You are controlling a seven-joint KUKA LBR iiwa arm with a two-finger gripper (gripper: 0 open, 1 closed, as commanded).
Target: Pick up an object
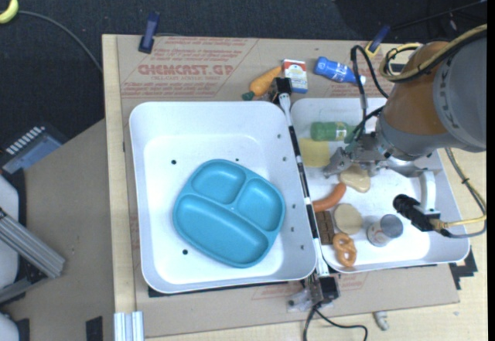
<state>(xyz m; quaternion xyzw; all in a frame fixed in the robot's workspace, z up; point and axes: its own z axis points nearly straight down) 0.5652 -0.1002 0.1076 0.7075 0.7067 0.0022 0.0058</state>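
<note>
The right bin (441, 254) holds several small things. A green bottle (329, 131) and a pale yellow block (315, 152) lie at its far left. Toward the front are an orange sausage (329, 196), a tan round piece (348, 217), a brown bar (325, 228), a pretzel (344, 250) and a silver can (384, 230). My gripper (353, 162) hangs low over the bin's middle, just above a beige lump (356, 180) whose upper part the gripper hides. I see nothing held in the gripper.
The left bin (155, 138) holds a blue divided plate (228, 212). On the bench behind the bins lie an orange item (266, 81), a red-and-white carton (294, 75) and a blue bottle (334, 69). A blue clip (148, 32) sits at the far left.
</note>
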